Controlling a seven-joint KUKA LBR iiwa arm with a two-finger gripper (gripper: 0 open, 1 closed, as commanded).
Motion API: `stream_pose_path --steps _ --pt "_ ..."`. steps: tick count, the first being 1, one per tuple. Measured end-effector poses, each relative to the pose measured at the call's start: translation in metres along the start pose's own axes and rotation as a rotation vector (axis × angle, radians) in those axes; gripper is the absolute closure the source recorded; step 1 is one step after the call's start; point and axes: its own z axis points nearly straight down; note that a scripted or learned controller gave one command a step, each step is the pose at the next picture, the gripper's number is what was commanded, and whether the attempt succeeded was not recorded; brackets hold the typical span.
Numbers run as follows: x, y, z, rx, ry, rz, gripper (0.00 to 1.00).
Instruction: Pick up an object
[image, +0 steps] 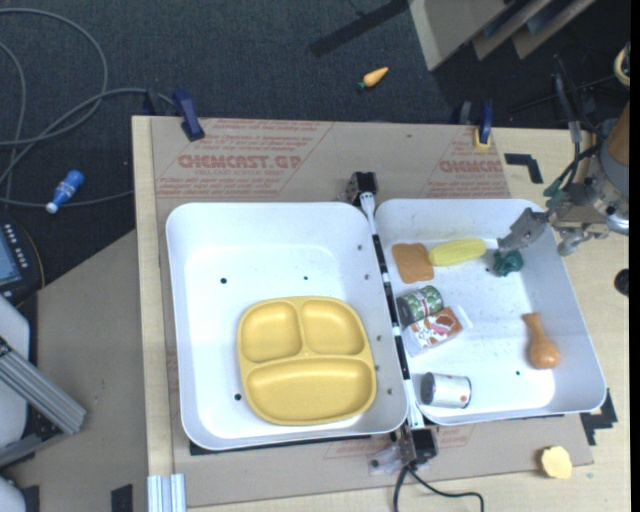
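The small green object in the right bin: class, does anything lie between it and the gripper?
Nothing visible does. The gripper is right at the small green object, near the right bin's far edge. The yellow corn cob lies just beside it toward the bin's middle, not between them.

Left bin (190, 300) holds a divided tray (305, 360); right bin (575, 330) — corn (457, 252) behind, can (420, 302) centre, cup (446, 391) in front.

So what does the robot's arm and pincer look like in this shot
At the view's right edge, the arm's wrist is grey metal with an orange patch above it. Dark cables run down alongside it. The pincer is a grey, angular piece of metal.
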Motion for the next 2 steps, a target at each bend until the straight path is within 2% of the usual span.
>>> stream_pose_path --steps 1,2 --pt "0.022 0.058 0.119 0.009 0.004 -0.004 0.0" --pt "-0.038 0.092 0.155 -0.009 0.001 0.002 0.0"
